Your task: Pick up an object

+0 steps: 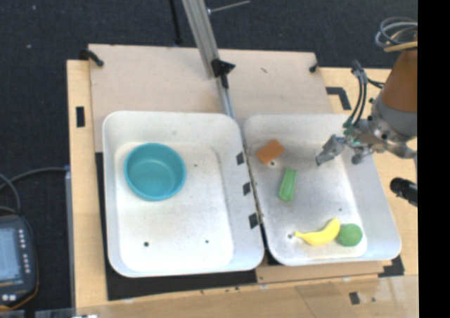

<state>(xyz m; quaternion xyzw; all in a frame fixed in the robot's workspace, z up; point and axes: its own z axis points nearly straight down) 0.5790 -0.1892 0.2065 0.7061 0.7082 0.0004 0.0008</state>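
While our two-finger gripper (344, 152) hangs with jaws spread wide and empty, the green cylindrical block (287, 185) lies apart, down-left.

This is a robotics lab or test cell, not a home. A plain wooden bench (176, 81) stands on dark carpet and carries two shallow white bins (225, 134), with a bare aluminium mast (200, 17) bolted behind them. A control pendant (14, 257) and loose cables (394, 32) lie at the edges.

Orange block (269, 151), right bin (373, 211)
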